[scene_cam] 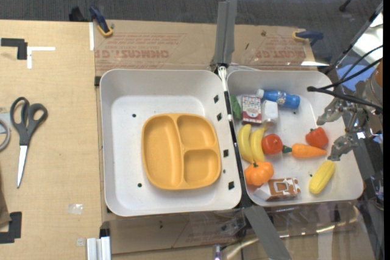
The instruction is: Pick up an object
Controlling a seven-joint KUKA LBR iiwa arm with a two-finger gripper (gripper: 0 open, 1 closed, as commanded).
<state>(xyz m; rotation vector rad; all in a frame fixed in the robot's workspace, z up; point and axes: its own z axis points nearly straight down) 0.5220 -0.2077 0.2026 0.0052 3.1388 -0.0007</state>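
The right bin (292, 77) holds several toy foods: a red pepper (316, 137), a carrot (308, 151), a corn cob (322, 176), a tomato (272, 143), bananas (250, 143), a small orange pumpkin (258, 172), a brown carton (284, 188), a blue bottle (281, 98) and a small red-and-white carton (251, 109). My gripper (336, 130) hangs over the bin's right side, just right of the red pepper. It is open, one finger above and one below the pepper's level, with nothing between them.
The left bin (119, 131) carries a yellow divided plate (181, 150). Scissors (24, 126) lie on the bench at the far left. A grey bar (225, 33) stands behind the seam between the bins. Black cables (341, 91) cross the right bin's far corner.
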